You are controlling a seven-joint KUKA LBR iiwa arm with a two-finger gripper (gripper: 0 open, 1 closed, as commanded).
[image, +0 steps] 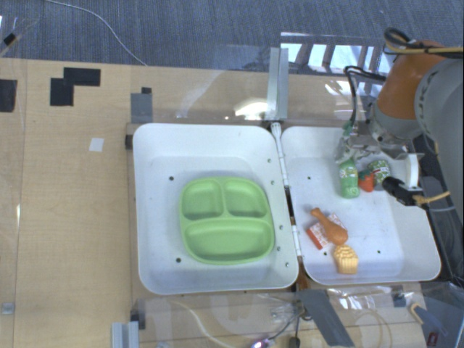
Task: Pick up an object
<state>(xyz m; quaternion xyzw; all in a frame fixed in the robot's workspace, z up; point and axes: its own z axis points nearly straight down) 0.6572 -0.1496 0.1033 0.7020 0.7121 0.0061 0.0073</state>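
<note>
The right bin (406,249) holds several toy items. A green bottle-shaped toy (349,182) lies near its back, with a red and green toy (374,175) right beside it. Toward the front lie an orange drumstick (330,226), a small red packet (316,236) and a yellow ridged toy (347,259). My gripper (357,149) hangs at the back of the right bin, just above the top end of the green toy. From this angle I cannot make out whether it touches the toy.
The left bin (151,216) holds a green divided plate (226,220). A metal divider post (278,85) stands behind the seam between the bins. The grey arm with its orange band (406,85) fills the back right corner. Black cabling (406,192) hangs over the right bin's right side.
</note>
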